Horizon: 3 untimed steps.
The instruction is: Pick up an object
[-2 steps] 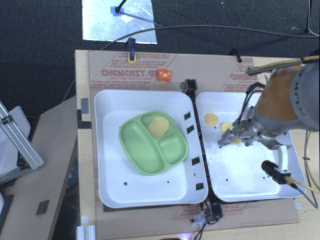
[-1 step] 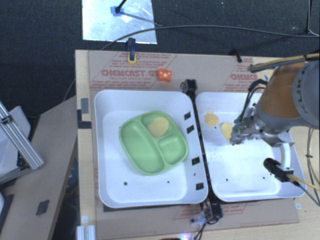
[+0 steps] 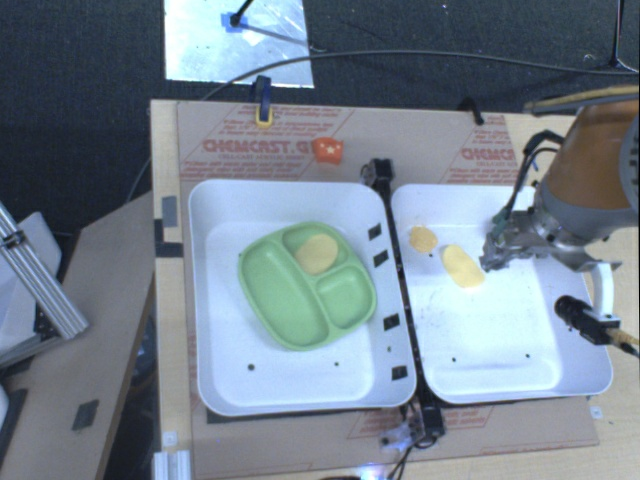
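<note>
Two pale yellow pieces lie in the right bin (image 3: 500, 368): a small round one (image 3: 423, 238) near its upper left and a longer one (image 3: 462, 265) just below and right of it. My gripper (image 3: 495, 253) hangs low in the right bin, right beside the longer piece's right end. A green divided tray (image 3: 290, 303) rests in the left bin (image 3: 220, 268), with another pale yellow piece (image 3: 318, 253) in its top compartment.
A divider with black clips (image 3: 385, 268) runs between the two bins. An orange object (image 3: 327, 150) and a blue-and-yellow clamp (image 3: 263, 100) sit on the board behind the bins. The lower half of the right bin is bare white floor.
</note>
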### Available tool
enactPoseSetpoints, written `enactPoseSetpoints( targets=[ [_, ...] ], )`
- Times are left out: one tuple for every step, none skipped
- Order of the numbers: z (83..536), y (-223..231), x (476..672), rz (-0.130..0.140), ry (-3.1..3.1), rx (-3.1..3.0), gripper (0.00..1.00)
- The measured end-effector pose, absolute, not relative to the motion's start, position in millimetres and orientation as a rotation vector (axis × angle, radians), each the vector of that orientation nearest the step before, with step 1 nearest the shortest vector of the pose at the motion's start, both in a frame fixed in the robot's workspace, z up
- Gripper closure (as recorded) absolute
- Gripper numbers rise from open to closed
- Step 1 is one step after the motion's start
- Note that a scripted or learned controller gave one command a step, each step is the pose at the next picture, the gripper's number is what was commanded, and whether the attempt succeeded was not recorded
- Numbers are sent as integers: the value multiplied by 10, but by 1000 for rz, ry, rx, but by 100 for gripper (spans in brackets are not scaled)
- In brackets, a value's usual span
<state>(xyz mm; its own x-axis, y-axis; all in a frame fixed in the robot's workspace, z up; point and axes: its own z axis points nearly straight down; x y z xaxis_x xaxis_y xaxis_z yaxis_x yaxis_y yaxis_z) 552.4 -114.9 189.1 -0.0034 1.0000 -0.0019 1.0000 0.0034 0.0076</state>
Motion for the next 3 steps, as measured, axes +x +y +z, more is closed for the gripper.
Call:
enactPoseSetpoints(
  targets=[
    [2087,-1150,5536,4,2223,2215,100],
    [2173,-537,5469,4,2233,2210,100],
    [2157,86,5331,2,2234,2210,100]
  ],
)
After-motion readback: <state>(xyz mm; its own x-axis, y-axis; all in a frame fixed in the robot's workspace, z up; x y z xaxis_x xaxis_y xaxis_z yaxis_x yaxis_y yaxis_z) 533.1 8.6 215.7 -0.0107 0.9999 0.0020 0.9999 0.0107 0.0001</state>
